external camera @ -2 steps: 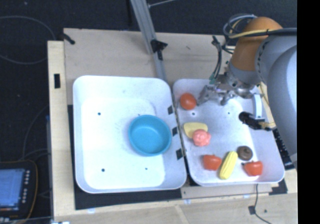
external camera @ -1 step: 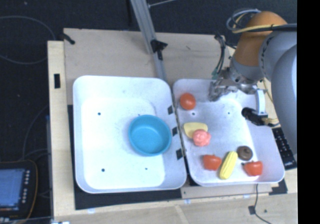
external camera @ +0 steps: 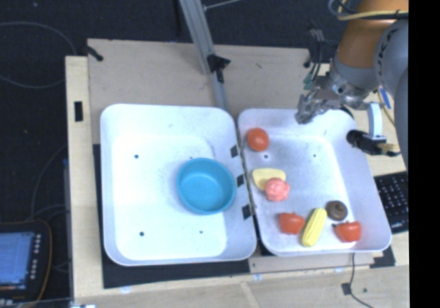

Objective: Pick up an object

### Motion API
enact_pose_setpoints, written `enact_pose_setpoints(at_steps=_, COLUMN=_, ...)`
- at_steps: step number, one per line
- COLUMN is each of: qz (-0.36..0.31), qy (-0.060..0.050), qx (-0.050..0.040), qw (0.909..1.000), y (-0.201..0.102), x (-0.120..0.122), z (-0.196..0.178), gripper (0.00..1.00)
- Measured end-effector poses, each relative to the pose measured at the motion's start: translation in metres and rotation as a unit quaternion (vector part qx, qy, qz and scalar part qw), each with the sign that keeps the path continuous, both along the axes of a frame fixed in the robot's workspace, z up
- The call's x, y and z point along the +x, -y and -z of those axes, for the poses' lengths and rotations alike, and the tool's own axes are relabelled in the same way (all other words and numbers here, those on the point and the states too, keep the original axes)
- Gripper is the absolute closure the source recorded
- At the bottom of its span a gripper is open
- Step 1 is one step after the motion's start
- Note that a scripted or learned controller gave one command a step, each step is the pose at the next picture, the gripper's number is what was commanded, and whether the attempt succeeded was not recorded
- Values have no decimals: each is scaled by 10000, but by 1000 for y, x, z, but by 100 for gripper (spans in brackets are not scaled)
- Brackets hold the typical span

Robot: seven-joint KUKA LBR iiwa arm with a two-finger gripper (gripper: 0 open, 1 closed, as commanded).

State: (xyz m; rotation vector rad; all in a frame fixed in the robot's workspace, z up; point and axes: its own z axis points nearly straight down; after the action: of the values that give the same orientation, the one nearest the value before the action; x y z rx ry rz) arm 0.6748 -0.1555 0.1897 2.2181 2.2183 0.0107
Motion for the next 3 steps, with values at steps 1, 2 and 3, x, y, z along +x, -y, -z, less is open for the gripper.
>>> enact_pose_setpoints(at_steps=1, qz=-30, qy=-5, qx=-3, qw=10000, y=1, x=1, z=-52, gripper=100)
enact_pose_setpoints(at_steps=2, qz=-35, qy=-45, qx=-5, qw=10000, y=-46, x=-19, z=-43, gripper=100)
enact_pose_setpoints(at_steps=3, qz=-45, qy=-47, qx=8, qw=10000, y=-103, x=-43, z=-52, gripper=100)
